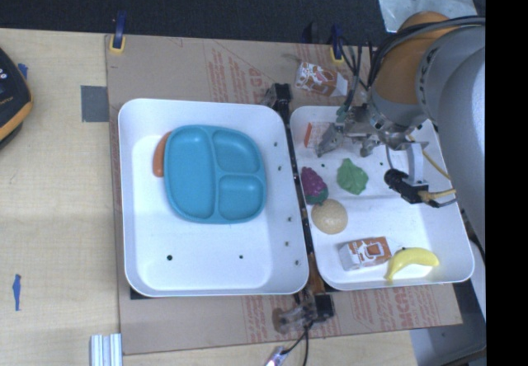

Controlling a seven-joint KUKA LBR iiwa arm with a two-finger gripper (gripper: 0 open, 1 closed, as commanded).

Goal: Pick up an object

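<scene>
Over the right bin (445,269), toward its twelve o'clock end, hung the gripper (346,135); its fingers looked spread and held nothing. A green toy (353,176) lay just beyond it toward six o'clock, the nearest candidate, with a purple grape cluster (313,184) at seven and a beige ball (329,216) farther down.

Cardboard sheet (206,68) on a wooden bench (49,216), grey tape patch (95,103) beside it.
</scene>
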